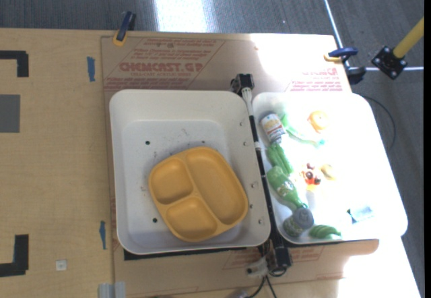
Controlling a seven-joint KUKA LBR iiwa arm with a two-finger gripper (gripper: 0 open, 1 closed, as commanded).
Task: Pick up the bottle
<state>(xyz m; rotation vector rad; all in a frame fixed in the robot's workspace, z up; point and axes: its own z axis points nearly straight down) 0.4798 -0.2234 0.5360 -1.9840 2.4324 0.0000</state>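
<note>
Camera view looks down on a table (54, 155) covered in brown cardboard, with two shallow white bins side by side toward its right edge. The bottle (273, 128) lies in the right bin (367, 155), close against that bin's left wall and nearer the far edge of the table than the near one. It is small and pale, with a red and white label and a white cap pointing toward the far edge.

Just below it along the same wall, a run of green pieces (281, 172) stretches toward the near edge and ends at a grey round item (298, 220) in the bin's near left corner. A green curved piece (326, 230) lies just beside that, against the near wall. A yellow item (316, 120) sits apart from the bottle toward the right. Small red and yellow bits (312, 175) lie near the bin's middle, and a little blue-grey card (361, 214) rests toward the right.

The left bin (135, 128) holds a yellow tray (196, 163) with three compartments, set toward the bin's near right corner and turned at a slant.

A black clamp (242, 82) sits where the two bins meet on the far side. Blue and yellow clamps grip the cardboard at the far edge, one on the left (124, 25) and one on the right (340, 54).
</note>
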